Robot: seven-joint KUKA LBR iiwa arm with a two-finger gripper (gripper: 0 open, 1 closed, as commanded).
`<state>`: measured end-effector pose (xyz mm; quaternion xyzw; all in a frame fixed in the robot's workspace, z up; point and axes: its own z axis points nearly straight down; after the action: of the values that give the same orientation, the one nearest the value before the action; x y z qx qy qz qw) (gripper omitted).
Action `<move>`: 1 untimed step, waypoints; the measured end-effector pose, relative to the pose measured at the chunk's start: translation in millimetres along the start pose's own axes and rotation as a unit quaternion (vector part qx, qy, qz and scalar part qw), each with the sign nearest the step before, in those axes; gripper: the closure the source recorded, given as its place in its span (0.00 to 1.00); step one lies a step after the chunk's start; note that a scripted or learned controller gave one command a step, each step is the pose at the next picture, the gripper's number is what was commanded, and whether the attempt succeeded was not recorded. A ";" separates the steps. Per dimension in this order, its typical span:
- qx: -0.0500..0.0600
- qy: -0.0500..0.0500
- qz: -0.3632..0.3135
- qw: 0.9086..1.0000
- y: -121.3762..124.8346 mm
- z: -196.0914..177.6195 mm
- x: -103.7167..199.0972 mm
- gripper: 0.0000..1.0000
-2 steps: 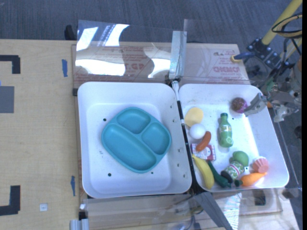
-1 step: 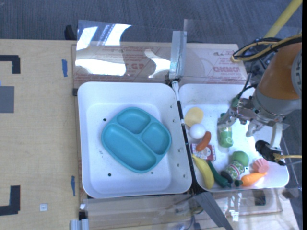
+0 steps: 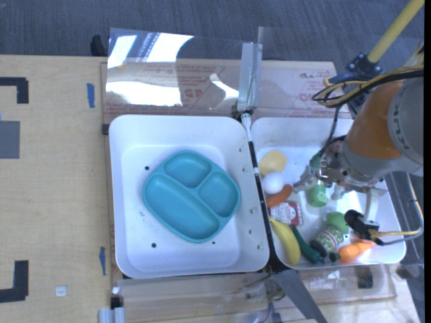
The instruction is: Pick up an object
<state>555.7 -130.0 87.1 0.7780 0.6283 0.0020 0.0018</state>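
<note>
Nearest you, along the right bin's (image 3: 397, 254) front edge, lie a banana (image 3: 286, 239), a green can (image 3: 329, 237) and a carrot (image 3: 353, 250). Just behind them sits a red packet (image 3: 287, 212), then a sausage (image 3: 279, 196), a white egg (image 3: 273, 182) and, farthest back, a lemon (image 3: 273, 161). The end effector (image 3: 328, 182) hangs over the bin's middle, with a small green item (image 3: 317, 195) directly beneath it; whether the tool is spread or closed on that item, you cannot tell. From the tool, the egg and sausage lie at nine o'clock, the can at six. The sausage's long axis runs from two to eight o'clock. In the left bin (image 3: 128, 247), the blue plate (image 3: 191, 195) lies well apart.
</note>
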 end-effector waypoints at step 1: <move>-0.002 0.000 0.001 1.000 1.4 -11.2 -0.5 1.00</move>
<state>556.9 -130.7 98.3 0.7789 0.6272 0.0032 0.0039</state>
